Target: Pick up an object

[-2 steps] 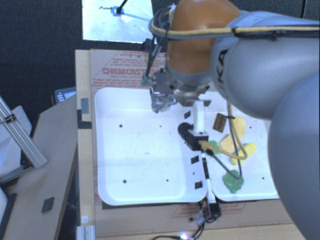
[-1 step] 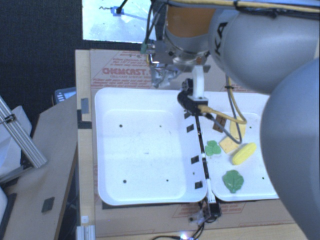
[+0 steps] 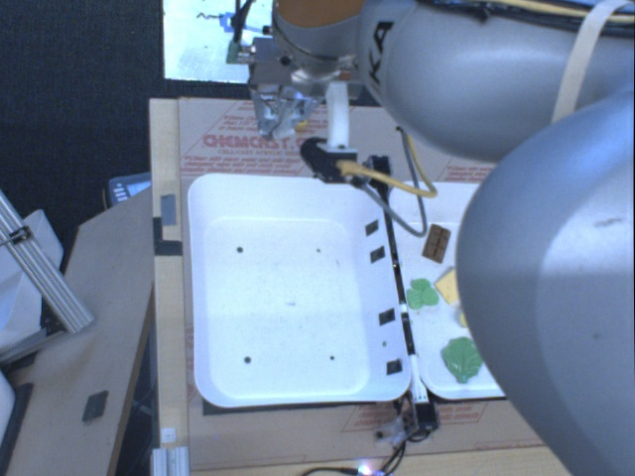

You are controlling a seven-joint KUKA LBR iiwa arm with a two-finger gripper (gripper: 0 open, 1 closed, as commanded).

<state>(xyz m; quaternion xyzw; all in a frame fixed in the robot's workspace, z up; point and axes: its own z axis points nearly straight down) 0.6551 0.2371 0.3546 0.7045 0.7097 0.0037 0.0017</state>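
I cannot tell the claw's (image 3: pixel 283 112) state; it hangs at twelve o'clock, risking a miss: green pieces (image 3: pixel 461 357) lie at four.

Two shallow white bins sit side by side on the worktop (image 3: pixel 169 296): the left bin (image 3: pixel 288 296) and the right bin (image 3: pixel 446 385), the latter partly covered by the arm. In the right bin four small items can be counted: two green pieces (image 3: pixel 422 294) (image 3: pixel 461 358), one brown block (image 3: pixel 436 242) and one yellow piece (image 3: pixel 448 286). One arm (image 3: pixel 516 77) reaches in, carrying one gripper (image 3: pixel 283 117).
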